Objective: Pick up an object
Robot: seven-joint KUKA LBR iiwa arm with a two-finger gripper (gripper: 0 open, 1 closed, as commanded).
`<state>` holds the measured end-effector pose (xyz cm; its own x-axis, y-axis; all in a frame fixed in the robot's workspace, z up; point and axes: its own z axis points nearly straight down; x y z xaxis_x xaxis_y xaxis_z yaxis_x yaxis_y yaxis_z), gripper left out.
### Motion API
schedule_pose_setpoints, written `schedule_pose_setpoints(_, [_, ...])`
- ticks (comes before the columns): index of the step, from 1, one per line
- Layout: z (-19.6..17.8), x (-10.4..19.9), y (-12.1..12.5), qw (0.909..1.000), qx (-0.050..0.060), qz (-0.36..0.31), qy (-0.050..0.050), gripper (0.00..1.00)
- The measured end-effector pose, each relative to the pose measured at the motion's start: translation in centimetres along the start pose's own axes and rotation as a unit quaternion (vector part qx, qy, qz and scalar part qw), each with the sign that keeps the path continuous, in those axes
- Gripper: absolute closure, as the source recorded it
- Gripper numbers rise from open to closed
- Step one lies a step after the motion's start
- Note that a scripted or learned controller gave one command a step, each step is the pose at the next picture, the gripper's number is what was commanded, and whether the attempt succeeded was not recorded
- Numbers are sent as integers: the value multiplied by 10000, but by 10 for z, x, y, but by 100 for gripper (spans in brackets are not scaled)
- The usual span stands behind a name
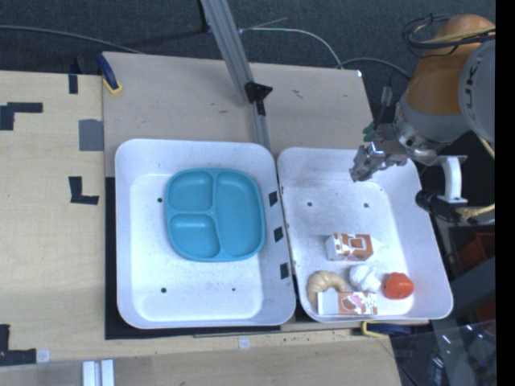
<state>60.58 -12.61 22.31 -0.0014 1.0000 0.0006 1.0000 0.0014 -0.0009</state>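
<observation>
Claw: you see the claw (366, 167) hanging over the far end of the right bin (418, 185); whether it is clenched or released you cannot tell, and nothing shows between its tips.
Targets: small carton (350, 247), croissant (325, 281), white lump (364, 277), red ball (397, 285) and a second carton (348, 303) crowd the near end, likely piled there for picking.
Relation: all lie nearer than the claw, well apart.
Left bin: blue divided plate (215, 215).

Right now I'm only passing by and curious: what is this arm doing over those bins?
The gripper hangs over the far end of the right bin, away from the items. Those lie at the near end: a small carton, a croissant, a red tomato and another carton. The left bin holds a blue divided plate.
</observation>
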Motion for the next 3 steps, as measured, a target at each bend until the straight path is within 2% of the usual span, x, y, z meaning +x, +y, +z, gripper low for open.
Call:
schedule_pose_setpoints(1, [8,55,5,10000,2,-25,4,100])
schedule_pose_setpoints(3, [-13,164,24,10000,-5,-31,8,100])
